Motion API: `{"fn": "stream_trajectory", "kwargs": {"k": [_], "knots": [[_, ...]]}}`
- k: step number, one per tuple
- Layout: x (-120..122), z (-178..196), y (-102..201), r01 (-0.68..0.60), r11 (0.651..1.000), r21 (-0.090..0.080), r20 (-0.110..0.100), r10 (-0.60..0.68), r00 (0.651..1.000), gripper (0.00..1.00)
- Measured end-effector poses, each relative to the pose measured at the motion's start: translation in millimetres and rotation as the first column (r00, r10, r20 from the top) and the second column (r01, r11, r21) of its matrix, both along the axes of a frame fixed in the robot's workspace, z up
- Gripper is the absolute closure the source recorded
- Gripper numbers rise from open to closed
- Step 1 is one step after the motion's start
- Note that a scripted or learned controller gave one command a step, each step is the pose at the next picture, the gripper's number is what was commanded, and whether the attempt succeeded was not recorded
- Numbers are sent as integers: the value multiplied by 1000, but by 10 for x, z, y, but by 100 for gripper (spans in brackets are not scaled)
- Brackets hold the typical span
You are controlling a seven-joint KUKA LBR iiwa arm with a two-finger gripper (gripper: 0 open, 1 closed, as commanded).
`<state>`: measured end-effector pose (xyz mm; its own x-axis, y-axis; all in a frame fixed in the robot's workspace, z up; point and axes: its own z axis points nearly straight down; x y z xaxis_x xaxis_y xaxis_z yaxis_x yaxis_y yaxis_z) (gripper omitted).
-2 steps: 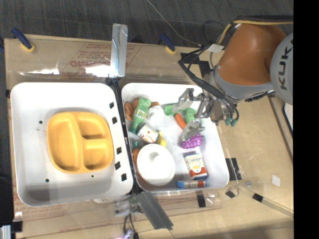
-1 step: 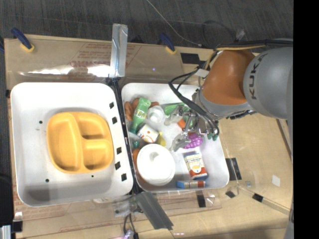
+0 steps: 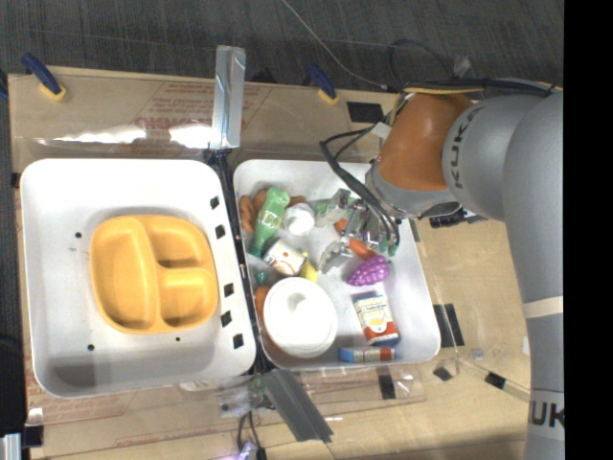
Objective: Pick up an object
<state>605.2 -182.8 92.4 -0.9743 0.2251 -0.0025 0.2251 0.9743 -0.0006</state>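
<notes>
A yellow divided tray (image 3: 153,271) lies in the middle of the left white bin (image 3: 48,209). The brown tabletop (image 3: 115,103) runs under both bins. At twelve o'clock from the tray, a strip of silver tape (image 3: 228,94) stands on the tabletop, with blue clamps (image 3: 43,77) along the far edge and a thin cable (image 3: 297,22) beyond.

The grey arm (image 3: 522,190) comes in from the right side and bends down over the right bin (image 3: 421,300), its orange band (image 3: 421,147) sitting just above the bin's far right corner. Below the band the wrist tilts toward the bin's middle, and the gripper (image 3: 356,242) hangs low inside it, a little right of centre. The metal fingers look slightly parted, though I can't be sure from here.
</notes>
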Motion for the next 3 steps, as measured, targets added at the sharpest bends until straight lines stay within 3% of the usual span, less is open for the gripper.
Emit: {"fn": "stream_trajectory", "kwargs": {"k": [1,2,3], "knots": [[4,4,6,-1,1000,0,1,1,1000,0],[22,118,19,-8,1000,-1,5,8,1000,100],[463,1500,88,210,978,0,11,-210,978,100]]}}
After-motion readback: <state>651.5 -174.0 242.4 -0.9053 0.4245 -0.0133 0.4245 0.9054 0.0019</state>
